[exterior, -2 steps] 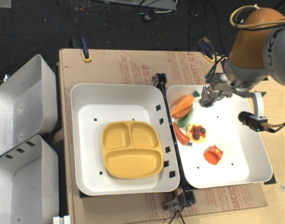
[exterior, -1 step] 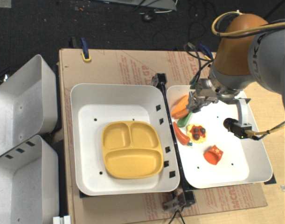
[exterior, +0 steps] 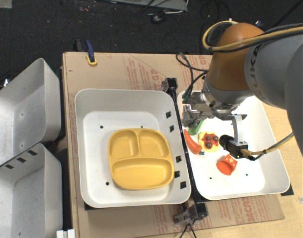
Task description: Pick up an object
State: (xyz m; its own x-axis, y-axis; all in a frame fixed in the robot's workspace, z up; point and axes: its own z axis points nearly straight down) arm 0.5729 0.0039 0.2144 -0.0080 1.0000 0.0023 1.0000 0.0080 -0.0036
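Small toy foods (exterior: pixel 207 141) lay in the right bin (exterior: pixel 270 182), just under the pincer (exterior: pixel 203 120), whose state I could not tell. They looked light, hard and slick; the red piece (exterior: pixel 226 164) offered the freest grasp.

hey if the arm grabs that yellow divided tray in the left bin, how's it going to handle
The yellow tray looks like rigid molded plastic, so probably stiff and light. It lies flat in the left bin, unlikely to roll. Its wide, shallow shape likely forces a rim grip, so it may tilt.
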